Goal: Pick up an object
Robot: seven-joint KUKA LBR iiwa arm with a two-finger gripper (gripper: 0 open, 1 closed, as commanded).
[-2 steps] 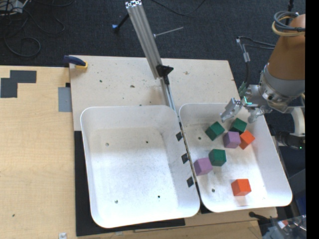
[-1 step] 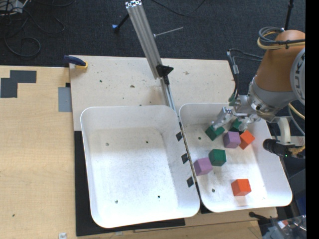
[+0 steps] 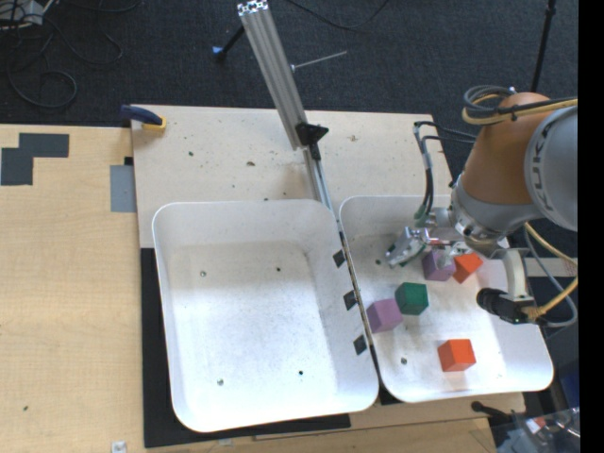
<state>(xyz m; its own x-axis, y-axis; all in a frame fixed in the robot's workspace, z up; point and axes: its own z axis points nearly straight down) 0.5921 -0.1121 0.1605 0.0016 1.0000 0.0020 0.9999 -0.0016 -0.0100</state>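
I see the grey arm (image 3: 528,173) reaching in over the right bin (image 3: 510,371), presumably because all the candidates lie there. The left bin (image 3: 255,310) is smooth white plastic, speckled. The gripper (image 3: 415,245) hangs low beside a purple block (image 3: 437,266) and an orange block (image 3: 466,267); jaw state I cannot tell. Loose matte cubes: orange cube (image 3: 457,355), green cube (image 3: 411,298), purple cube (image 3: 384,314) near the divider.

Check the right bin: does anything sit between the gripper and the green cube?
Nothing visible does. The gripper hangs over the right bin, and the green cube lies just toward the camera from it, with bare bin floor between. The purple cubes sit off to either side.
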